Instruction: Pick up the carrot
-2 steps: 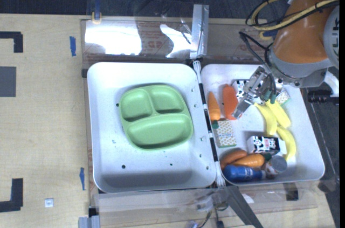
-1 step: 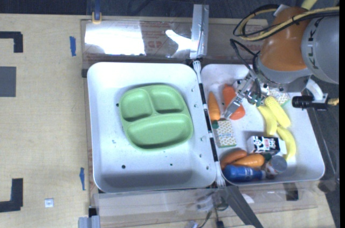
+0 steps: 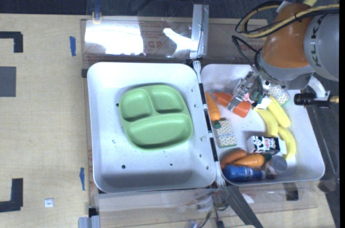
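A slim orange carrot (image 3: 213,107) lies along the left wall of the right bin (image 3: 312,167), next to the divider. An orange-red piece (image 3: 235,104) lies just right of it. My gripper (image 3: 243,95) hangs low over that orange-red piece, at the upper middle of the right bin and a short way right of the carrot. Its tip hides part of the piece. A second orange, carrot-like thing (image 3: 252,160) lies near the bin's front beside a brownish-orange lump (image 3: 232,156).
Two yellow bananas (image 3: 278,118) lie right of the gripper. A black-and-white carton (image 3: 264,143), a checkered packet (image 3: 226,133), a blue bottle (image 3: 245,172) and a grey can (image 3: 277,165) crowd the bin's front. The left bin (image 3: 102,162) holds a green divided plate (image 3: 156,115).
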Action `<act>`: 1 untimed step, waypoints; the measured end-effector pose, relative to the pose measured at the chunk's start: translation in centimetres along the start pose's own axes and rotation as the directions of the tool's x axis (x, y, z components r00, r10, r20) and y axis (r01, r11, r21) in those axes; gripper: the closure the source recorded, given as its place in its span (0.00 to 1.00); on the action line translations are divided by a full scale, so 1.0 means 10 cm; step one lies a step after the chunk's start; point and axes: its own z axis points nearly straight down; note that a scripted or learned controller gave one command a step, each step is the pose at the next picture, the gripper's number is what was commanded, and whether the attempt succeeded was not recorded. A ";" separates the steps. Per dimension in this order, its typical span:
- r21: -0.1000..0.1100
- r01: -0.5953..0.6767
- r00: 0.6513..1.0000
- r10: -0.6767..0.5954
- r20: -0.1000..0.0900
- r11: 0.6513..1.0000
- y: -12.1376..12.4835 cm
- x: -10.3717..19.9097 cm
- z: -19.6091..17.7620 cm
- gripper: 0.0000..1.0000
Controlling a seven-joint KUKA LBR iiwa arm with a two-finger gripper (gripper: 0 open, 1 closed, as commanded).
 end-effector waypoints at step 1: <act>0.024 -0.374 0.927 0.375 -0.013 0.927 -0.05 0.54 -0.76 1.00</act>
